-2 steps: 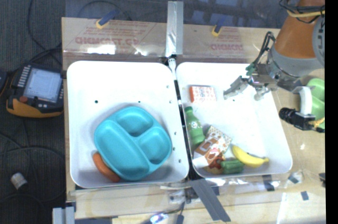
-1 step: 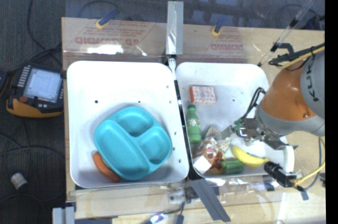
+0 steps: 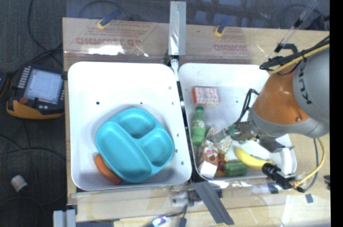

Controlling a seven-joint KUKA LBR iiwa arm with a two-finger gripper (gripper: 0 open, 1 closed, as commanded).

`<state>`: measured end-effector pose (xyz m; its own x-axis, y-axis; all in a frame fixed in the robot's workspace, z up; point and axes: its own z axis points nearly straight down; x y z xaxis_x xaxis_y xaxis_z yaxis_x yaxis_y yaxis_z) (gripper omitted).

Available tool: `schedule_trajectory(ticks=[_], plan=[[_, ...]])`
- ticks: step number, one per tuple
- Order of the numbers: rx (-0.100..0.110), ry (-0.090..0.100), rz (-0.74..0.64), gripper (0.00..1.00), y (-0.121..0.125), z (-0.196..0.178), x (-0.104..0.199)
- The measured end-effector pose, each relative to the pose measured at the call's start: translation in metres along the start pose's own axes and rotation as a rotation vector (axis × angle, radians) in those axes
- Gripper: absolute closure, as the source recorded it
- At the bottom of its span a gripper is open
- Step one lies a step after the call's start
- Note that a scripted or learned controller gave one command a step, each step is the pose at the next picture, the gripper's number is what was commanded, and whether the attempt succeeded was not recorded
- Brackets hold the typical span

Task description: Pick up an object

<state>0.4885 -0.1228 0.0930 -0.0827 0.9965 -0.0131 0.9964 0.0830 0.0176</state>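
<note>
The right bin (image 3: 236, 73) holds a jumble of small objects. A red and white packet (image 3: 206, 95) lies near its back. A green bottle (image 3: 198, 125) lies along the left wall. Crumpled snack wrappers (image 3: 210, 152) and a small green object (image 3: 235, 168) sit at the front, beside a yellow banana (image 3: 248, 157). My gripper (image 3: 237, 132) hangs low over the middle of this pile, just above the banana and next to the wrappers. The wrist hides most of it, and I see nothing lifted off the bin floor.
The left bin (image 3: 107, 78) carries a turquoise divided plate (image 3: 135, 143) with an orange object (image 3: 103, 167) poking out beneath its front left edge. The arm's orange band (image 3: 276, 100) covers the right bin's right side. A metal divider (image 3: 177, 28) rises behind the bins.
</note>
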Motion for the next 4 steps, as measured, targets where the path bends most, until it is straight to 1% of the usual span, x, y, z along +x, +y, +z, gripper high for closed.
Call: schedule_trajectory(ticks=[1, 2, 3, 4], plan=[[0.003, 0.008, -0.043, 0.0, 0.065, 0.001, 0.01], [0.028, 0.011, 0.118, 0.0, 0.07, -0.087, 0.075], [0.028, 0.012, 0.159, 0.0, 0.052, -0.023, 0.036], [0.008, 0.014, 0.188, 0.0, 0.109, 0.002, 0.022]])
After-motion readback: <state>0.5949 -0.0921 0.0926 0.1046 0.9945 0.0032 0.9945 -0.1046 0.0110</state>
